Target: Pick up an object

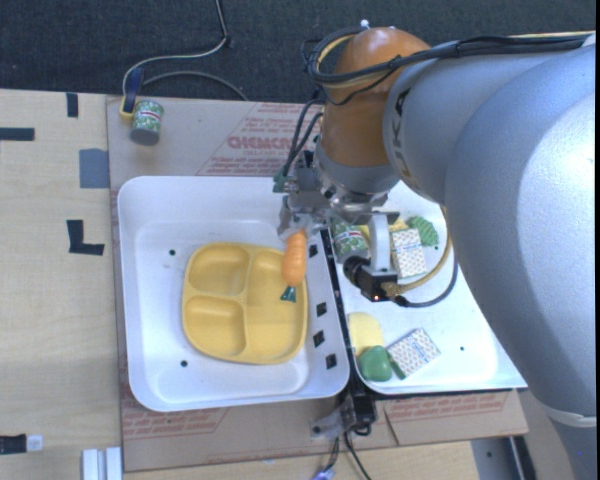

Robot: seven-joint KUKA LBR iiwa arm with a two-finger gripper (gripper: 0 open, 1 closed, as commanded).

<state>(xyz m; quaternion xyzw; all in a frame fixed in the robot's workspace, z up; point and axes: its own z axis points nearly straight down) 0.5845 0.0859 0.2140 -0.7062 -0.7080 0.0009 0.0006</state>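
**Carrot at the tray's edge, arm hanging low over the bin divide**

Nearest you, at the front of the right bin (480, 363), sit a green toy vegetable (376, 365), a pale yellow piece (364, 328) just behind it and a small patterned packet (413, 349) beside them. All look light and rigid; the packet lies flat and would be awkward to pinch.

Moving back, the left bin (145, 268) holds a yellow divided tray (230, 313). An orange toy carrot (294, 258) stands at the tray's right rim, green tip down, close against the wall between the bins. You should expect it to be light, stiff, smooth plastic that may slip; taking it across its thicker upper half looks best.

Directly above it is the pincer (302, 218). You cannot tell from here whether it is parted or closed, nor whether it has the carrot. The bin wall and tray rim crowd that spot.

Farther back in the right bin lie another packet (410, 258) and a small can (349, 238), partly hidden by the wrist. Beyond, on the worktop (40, 298), a can (146, 120) stands alone.
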